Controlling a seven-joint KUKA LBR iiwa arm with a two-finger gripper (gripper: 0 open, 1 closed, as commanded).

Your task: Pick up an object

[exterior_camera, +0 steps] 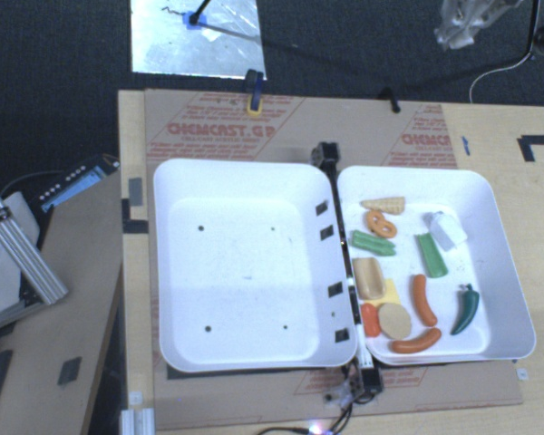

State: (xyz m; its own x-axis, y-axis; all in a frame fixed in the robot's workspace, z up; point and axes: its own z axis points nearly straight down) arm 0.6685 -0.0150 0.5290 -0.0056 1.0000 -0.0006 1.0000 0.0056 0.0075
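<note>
The right bin (499, 243) holds several toy foods. Among them are a yellow wedge (383, 205), a pretzel (381, 225), a green pea pod (372, 243), a green block (430, 255), a white and grey piece (446, 231), a bun (369, 277), a tan round disc (395, 321), two orange sausages (423, 299) (415, 341) and a dark green pepper (465, 309). My gripper (467, 12) hangs high at the top right, beyond the bench's far edge and well away from the bin. It looks pale and blurred.
The left bin (245, 261) lies beside the right one, joined along a black hinged divider (337, 243). A foil sheet (198, 24) lies on the dark floor at the back. A yellow and blue clamp (254, 93) sits on the bench's far edge.
</note>
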